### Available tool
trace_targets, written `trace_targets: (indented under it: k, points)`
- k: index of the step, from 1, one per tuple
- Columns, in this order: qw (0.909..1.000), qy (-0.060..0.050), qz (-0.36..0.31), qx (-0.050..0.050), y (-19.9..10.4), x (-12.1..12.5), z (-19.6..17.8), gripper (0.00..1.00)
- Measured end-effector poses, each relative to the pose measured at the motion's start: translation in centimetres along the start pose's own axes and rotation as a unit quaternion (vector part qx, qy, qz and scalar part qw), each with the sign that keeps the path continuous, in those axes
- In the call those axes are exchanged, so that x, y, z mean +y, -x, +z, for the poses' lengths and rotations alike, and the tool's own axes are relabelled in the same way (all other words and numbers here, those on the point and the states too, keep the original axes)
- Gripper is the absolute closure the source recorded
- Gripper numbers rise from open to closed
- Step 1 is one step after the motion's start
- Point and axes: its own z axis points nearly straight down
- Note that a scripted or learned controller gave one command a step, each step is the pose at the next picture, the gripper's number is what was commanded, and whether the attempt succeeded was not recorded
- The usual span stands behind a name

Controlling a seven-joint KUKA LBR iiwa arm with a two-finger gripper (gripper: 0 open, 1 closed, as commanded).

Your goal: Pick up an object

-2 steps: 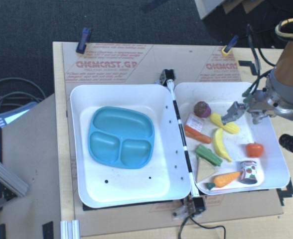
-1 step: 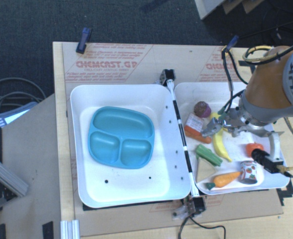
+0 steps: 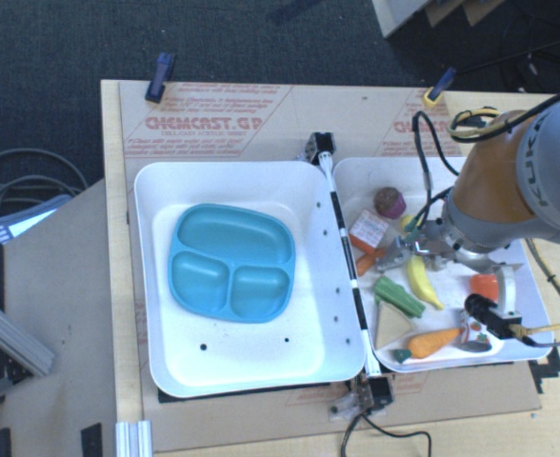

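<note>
The right bin [image 3: 537,298] holds several toy foods: a yellow banana [image 3: 423,282], a green piece [image 3: 398,296], an orange carrot [image 3: 430,343], a dark purple round piece [image 3: 389,201], an orange-and-white packet [image 3: 369,227] and a red-orange piece [image 3: 485,285]. My gripper [image 3: 406,248] reaches in from the right and is low over the middle of this bin. It sits just above the banana's upper end, right of the packet. The wrist hides whatever lies beneath it.
The left bin [image 3: 156,255] holds a blue divided plate [image 3: 232,261]. A black-clipped divider [image 3: 342,246] runs between the bins. A black part [image 3: 490,316] and yellow cables [image 3: 470,120] hang by the arm on the right. The bench's cardboard top [image 3: 213,122] lies behind the bins.
</note>
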Motion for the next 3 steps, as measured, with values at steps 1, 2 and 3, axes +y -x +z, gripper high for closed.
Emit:
trace_targets:
  k: [1, 2, 3]
  points:
    - [1.0000, 0.001, 0.000, 0.000, 0.0, 0.1, -1.0, 1.00]
    - [1.0000, 0.002, -0.001, 0.000, -3.8, 3.6, -10.1, 1.00]
    - [1.0000, 0.000, -0.001, 0.000, -7.8, -3.4, -12.9, 1.00]
